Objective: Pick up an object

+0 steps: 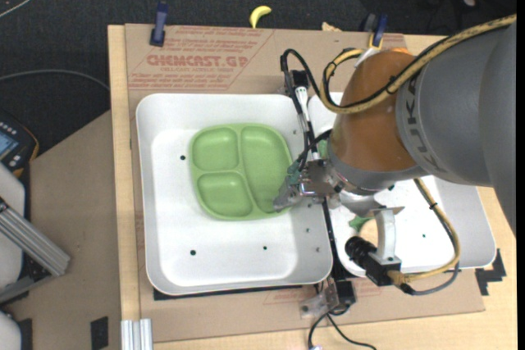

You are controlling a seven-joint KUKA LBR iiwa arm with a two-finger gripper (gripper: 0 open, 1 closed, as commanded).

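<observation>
A green divided plate [238,170] with three compartments lies in the left white bin [205,258], toward its right half. My gripper [294,186] is down at the plate's right rim, close to the wall between the two bins. The grey arm with its orange band [373,119] looms over the right bin and hides the wrist. A small green piece [358,220] peeks out under the arm in the right bin. From this view the gripper's tip touches or overlaps the plate's edge, and I cannot make out whether anything is between it.
The right white bin [459,242] is mostly covered by the arm. Cables [299,94] loop from the wrist over the divider. Blue clamps [158,25] and a yellow item [260,14] sit at the far edge of the brown board. The bench drops off at the left.
</observation>
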